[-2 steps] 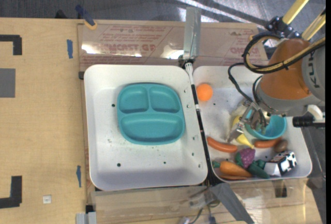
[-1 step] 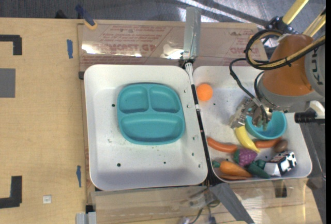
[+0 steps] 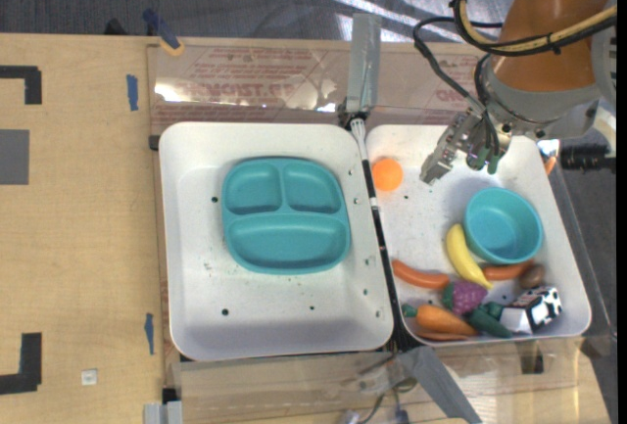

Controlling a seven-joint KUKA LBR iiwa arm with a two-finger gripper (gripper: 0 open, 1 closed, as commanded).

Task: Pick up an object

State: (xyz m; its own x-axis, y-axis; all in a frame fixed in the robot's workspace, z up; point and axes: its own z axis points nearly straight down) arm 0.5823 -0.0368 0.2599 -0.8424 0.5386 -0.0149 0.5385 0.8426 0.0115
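The grey arm with the orange band enters from the right and positions its two-finger gripper (image 3: 460, 158) above the far part of the right shallow white bin (image 3: 563, 216). The fingers are spread apart with nothing between them.

The right bin contains the following items:
- A small orange ball (image 3: 387, 173) lies near the bin's left wall, to the left of the gripper and apart from it.
- A round teal plastic bowl (image 3: 503, 225) sits upright, nearer the camera than the gripper.
- A yellow toy banana (image 3: 463, 257) lies against the bowl's left side.
- An orange toy carrot (image 3: 419, 273), a purple toy grape bunch (image 3: 464, 297) and a black-and-white toy (image 3: 537, 306) are grouped along the near edge.

The left shallow white bin (image 3: 186, 246) holds a teal plastic divided plate (image 3: 285, 214) with three compartments, lying flat at its centre.
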